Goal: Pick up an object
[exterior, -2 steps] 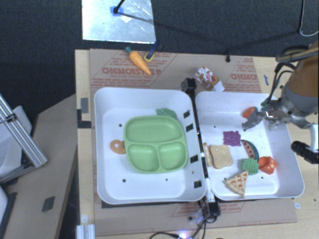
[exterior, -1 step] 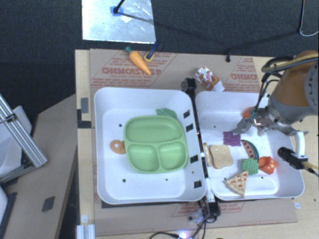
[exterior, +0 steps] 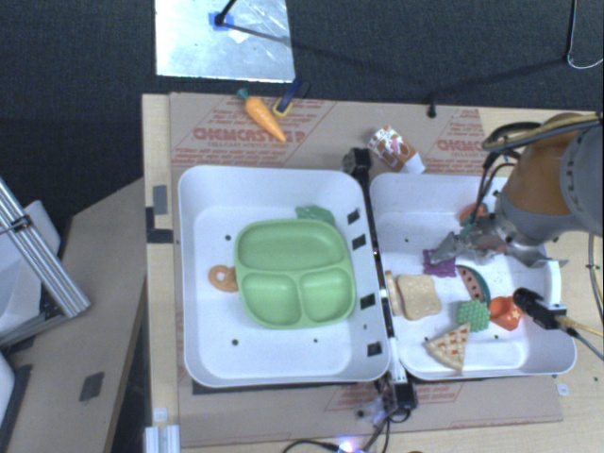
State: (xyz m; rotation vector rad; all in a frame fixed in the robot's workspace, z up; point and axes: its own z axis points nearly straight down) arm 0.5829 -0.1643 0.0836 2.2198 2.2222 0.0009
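My gripper (exterior: 451,249) hangs low over the middle of the right bin (exterior: 406,196), reaching in from the right. Its tip is just above or touching a purple piece (exterior: 438,263); I cannot tell whether it grips it. Close by in that bin lie a toast slice (exterior: 418,296), a watermelon slice (exterior: 475,281), a green square piece (exterior: 475,314), a red-orange piece (exterior: 505,314) and a pizza slice (exterior: 450,345). A small orange piece (exterior: 469,213) shows behind the wrist.
The left bin (exterior: 203,347) holds a green divided plate (exterior: 293,272), a small orange ring (exterior: 224,277) and a green piece (exterior: 316,214) behind the plate. Beyond the bins lie a toy carrot (exterior: 264,118) and a small packet (exterior: 394,149).
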